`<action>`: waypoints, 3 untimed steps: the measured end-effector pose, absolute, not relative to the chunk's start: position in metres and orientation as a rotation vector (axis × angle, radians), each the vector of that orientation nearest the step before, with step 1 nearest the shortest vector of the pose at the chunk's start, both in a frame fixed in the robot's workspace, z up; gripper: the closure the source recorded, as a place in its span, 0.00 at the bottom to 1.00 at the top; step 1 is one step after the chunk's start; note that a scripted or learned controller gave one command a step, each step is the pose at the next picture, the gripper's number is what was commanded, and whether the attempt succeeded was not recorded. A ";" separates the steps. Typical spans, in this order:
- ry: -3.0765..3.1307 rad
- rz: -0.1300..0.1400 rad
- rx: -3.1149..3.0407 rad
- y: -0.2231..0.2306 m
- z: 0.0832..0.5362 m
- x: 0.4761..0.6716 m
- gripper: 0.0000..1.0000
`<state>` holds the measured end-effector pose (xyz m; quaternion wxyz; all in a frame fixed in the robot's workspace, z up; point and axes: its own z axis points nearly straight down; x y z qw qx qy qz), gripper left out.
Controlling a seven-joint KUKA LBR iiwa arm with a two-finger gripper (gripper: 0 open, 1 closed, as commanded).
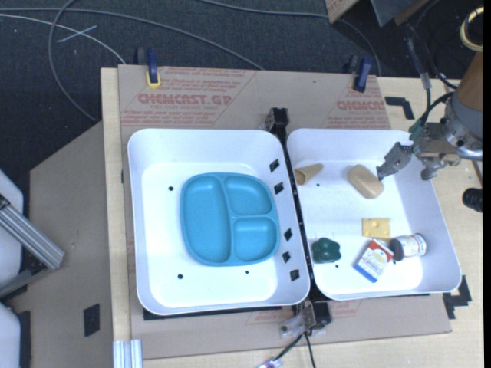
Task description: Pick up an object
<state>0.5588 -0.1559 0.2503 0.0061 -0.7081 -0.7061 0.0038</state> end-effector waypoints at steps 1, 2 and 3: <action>-2.221 0.000 -2.220 -0.156 0.257 0.561 0.00; -2.218 0.002 -2.220 -0.162 0.209 0.554 0.00; -2.218 0.002 -2.220 -0.171 0.154 0.553 0.00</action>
